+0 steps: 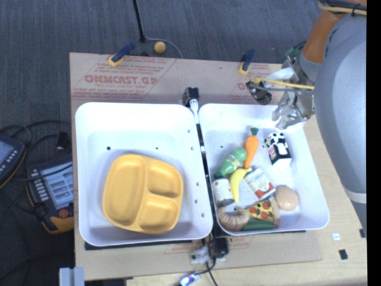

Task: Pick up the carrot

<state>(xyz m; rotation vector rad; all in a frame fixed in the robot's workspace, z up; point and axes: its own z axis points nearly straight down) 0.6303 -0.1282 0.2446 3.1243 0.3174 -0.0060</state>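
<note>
The carrot (250, 147), orange with a green top, lies upright-slanted in the middle of the right bin (309, 165), between a green vegetable and a black-and-white carton. My gripper (290, 113) hangs over the bin's far right corner, above and to the right of the carrot, well apart from it. Nothing shows between its fingers.
The right bin also holds a green vegetable (232, 160), a banana (237, 183), a black-and-white carton (277, 146), a small red-and-white box (259, 183), a pizza slice (264, 211), a bagel (233, 218) and an egg-like ball (286, 198). The left bin (95, 124) holds a yellow divided plate (143, 192).
</note>
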